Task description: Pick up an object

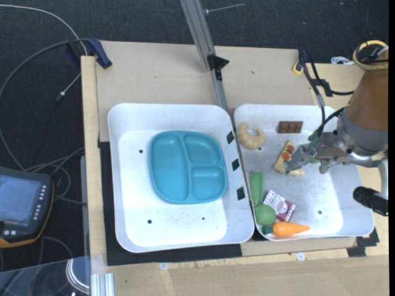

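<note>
Red-and-yellow pizza slice (286, 156) just left of the gripper (300, 160), jaw opening impossible to tell.

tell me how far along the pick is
Done: the arm has reached into the right bin, and the tool sits low beside the pizza slice. In hand: nothing visibly lifted; the slice lies on the bin floor. Left: grasping and raising it. The croissant and carrot lie untouched.
</note>
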Tool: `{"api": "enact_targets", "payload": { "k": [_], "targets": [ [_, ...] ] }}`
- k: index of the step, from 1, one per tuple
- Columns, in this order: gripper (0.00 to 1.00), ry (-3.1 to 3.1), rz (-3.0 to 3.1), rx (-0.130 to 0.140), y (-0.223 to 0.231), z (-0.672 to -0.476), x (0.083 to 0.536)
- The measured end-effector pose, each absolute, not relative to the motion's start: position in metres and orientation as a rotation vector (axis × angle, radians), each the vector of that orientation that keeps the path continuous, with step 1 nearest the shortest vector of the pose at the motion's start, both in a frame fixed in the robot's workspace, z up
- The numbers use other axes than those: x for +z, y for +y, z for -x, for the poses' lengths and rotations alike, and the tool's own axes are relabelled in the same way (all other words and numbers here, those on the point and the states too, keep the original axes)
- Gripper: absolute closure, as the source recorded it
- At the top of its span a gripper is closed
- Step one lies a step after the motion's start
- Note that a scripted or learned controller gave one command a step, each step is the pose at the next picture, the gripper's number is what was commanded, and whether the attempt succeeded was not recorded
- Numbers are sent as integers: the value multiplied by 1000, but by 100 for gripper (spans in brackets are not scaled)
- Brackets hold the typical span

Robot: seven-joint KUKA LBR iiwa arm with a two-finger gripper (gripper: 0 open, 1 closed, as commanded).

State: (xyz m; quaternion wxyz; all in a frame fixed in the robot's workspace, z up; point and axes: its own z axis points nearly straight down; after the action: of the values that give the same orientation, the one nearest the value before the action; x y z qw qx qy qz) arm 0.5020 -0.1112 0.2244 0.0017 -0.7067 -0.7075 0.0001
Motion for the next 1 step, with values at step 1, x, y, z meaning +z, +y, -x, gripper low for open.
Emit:
{"api": "enact_targets", "payload": {
  "k": [1],
  "targets": [
    [0,-2221,2219,0,-111,-502,224]
  ]
}}
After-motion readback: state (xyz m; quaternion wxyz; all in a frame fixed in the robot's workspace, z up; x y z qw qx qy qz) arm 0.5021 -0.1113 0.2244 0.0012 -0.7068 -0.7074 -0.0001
